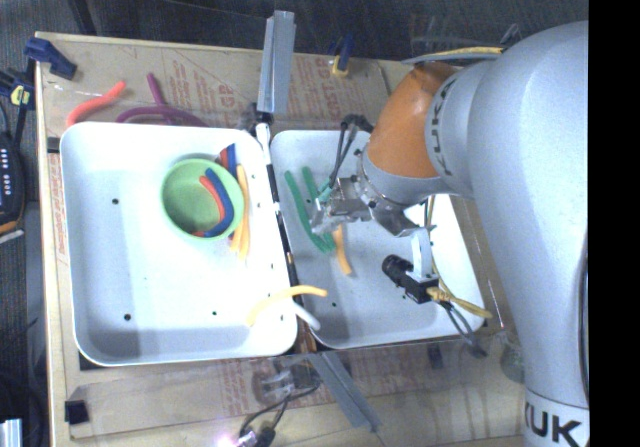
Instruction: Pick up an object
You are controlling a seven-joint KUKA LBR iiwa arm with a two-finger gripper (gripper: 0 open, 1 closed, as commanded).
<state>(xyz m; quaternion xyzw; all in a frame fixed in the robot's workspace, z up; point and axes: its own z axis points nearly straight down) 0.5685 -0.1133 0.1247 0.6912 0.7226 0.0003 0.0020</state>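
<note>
Tool sits low in right bin, directly over green strips by that bin's left wall. Can't tell if it's clenched or released, as the view's too cluttered there. Orange stick lies just below the tool. Left bin has a green bowl. Step, I'd say: at the grasp pt, nothing seen lifted yet. Next move needs a firm close on one strip, then a straight lift. Thin flat strips prob slip, so check it comes up w/ the tool.
</note>
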